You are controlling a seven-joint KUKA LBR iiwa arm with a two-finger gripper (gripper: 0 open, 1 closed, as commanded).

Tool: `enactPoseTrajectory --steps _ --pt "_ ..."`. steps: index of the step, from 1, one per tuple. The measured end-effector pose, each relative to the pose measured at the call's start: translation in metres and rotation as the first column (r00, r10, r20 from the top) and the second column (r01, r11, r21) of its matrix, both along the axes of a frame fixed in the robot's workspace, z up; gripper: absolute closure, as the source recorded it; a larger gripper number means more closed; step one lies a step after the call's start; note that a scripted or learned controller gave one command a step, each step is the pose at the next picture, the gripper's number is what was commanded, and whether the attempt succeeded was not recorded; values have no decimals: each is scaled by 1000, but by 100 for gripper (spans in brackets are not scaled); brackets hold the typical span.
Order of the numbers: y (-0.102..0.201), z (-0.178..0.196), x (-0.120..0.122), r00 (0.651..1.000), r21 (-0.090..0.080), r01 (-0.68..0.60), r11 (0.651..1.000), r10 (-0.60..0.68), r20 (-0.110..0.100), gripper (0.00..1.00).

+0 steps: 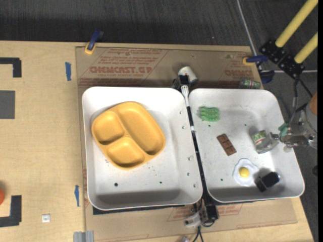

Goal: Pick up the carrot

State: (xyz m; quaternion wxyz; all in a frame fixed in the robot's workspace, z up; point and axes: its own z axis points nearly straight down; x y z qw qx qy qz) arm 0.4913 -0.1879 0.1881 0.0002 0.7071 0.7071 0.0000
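My gripper (291,136) comes in low over the right rim of the right bin (237,97), only partly inside the picture. Just to its left, touching or nearly touching its tip, lies a small crumpled silver and green object (261,139). Other things in this bin are a green leafy piece (209,114), a brown chocolate bar (226,144), a fried egg (244,172) and a black block (267,180). None of them has a carrot's shape or colour.
The left bin (96,185) holds a yellow divided plate (128,134). A black divider rail (193,135) runs between the bins. An orange-red thing (1,196) is cut off at the far left edge of the bench. Yellow poles (298,19) stand at the back right.
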Motion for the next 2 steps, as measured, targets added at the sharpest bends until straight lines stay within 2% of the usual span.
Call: enactPoseTrajectory --steps 1,2 --pt "80 -102 -11 997 1 83 997 -84 3 0" --pt "39 24 37 995 -1 -103 995 103 1 0"
